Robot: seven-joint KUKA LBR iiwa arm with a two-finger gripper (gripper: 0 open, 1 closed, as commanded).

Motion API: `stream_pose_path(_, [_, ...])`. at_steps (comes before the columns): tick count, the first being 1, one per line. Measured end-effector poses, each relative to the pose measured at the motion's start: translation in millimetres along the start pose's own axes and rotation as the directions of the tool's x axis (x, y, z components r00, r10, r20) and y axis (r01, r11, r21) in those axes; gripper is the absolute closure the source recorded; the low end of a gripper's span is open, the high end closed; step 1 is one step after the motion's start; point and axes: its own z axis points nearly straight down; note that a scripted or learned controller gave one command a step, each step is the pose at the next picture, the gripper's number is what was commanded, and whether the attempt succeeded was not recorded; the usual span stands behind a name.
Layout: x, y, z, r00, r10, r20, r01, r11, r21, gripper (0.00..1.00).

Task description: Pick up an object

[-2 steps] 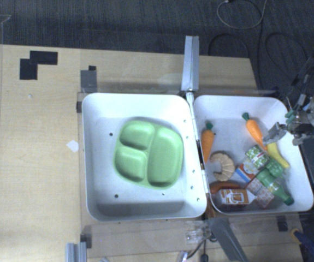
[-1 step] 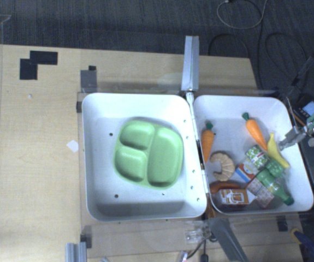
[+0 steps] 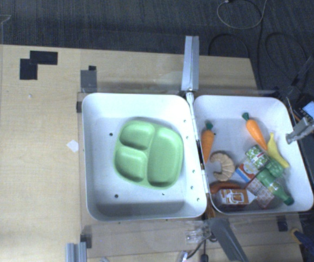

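The right bin (image 3: 227, 105) holds several small items. An orange carrot (image 3: 207, 141) lies by its left wall, and a second carrot (image 3: 255, 133) lies further right beside a yellow banana (image 3: 277, 152). A round brown and white piece (image 3: 222, 165) sits mid-bin. A green bottle (image 3: 274, 183), a small green and white can (image 3: 255, 158) and a brown sauce bottle (image 3: 230, 195) crowd the front. My gripper (image 3: 300, 131) is at the bin's right rim, to the right of the banana, with nothing seen in it.
The left bin (image 3: 99, 195) bears a green divided plate (image 3: 148, 153) at its centre. A metal post (image 3: 190, 64) stands behind the seam between the bins. Black cables trail over the dark floor at the back right.
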Motion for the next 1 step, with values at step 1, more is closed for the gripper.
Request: stream_pose_path(1, [1.2, -1.4, 104.5, 1.000, -0.015, -0.001, 0.015, 1.000, 0.004, 0.00])
